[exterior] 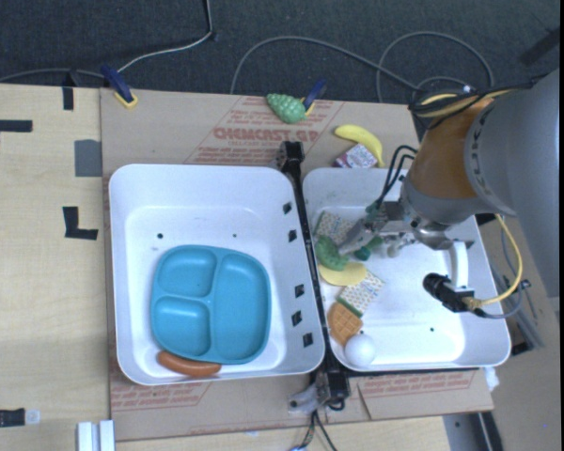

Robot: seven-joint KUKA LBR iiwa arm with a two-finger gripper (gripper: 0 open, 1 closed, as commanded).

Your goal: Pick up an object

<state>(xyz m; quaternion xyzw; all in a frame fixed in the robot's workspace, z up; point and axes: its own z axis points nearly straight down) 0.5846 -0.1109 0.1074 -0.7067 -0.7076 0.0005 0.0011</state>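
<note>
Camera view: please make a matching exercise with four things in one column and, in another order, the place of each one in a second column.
Things:
1. blue divided plate
2. hot dog
3. white ball
4. banana

Places:
A. on the cardboard behind the right bin
B. left bin, near front edge
C. middle of left bin
D. right bin, front left corner

Pairs: 1-C, 2-B, 3-D, 4-A

We look down at a slant from above on two shallow white plastic bins [132,252], arm [508,148] entering from view's right
</note>
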